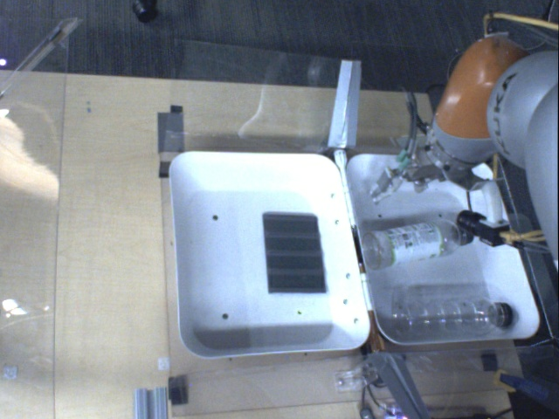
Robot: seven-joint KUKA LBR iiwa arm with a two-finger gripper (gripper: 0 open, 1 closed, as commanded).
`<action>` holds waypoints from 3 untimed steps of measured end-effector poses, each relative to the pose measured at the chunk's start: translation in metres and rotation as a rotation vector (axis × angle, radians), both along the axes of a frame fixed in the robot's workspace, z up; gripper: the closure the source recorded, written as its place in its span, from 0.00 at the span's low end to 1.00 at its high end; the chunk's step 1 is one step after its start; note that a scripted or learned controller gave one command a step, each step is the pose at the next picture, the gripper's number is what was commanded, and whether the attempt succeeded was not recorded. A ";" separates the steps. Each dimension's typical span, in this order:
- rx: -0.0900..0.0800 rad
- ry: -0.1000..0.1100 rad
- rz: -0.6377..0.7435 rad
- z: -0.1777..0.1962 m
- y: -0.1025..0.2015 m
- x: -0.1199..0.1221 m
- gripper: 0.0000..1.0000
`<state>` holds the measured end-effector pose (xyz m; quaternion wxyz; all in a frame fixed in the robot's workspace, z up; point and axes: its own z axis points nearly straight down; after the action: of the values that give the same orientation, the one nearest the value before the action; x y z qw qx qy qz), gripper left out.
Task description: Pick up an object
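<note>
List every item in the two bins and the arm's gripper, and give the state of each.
Labelled bottle: on its side in the right bin, dark cap on.
Clear bottle: on its side near the bin's front wall, capped.
Dark ridged block: flat in the left bin.
Gripper: over the right bin's back corner, holding nothing visible.

— Where's the arm (515, 103)?
— Far right of the scene, grey, its orange band (476, 85) bulging above the wrist, reaching leftward and down.
— And the pincer (409, 171)?
— Low at the far right, pointing left; too small to judge more.
</note>
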<state>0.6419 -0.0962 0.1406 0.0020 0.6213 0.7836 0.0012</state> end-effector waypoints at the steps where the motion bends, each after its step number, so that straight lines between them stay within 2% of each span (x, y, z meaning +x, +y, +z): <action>1: 0.000 -0.008 0.102 -0.051 0.000 -0.076 0.00; 2: 0.000 -0.008 0.102 -0.051 0.000 -0.076 0.00; 3: 0.000 -0.007 0.013 -0.052 -0.002 -0.023 0.00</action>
<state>0.6191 -0.0983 0.0887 0.0047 0.6163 0.7875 0.0033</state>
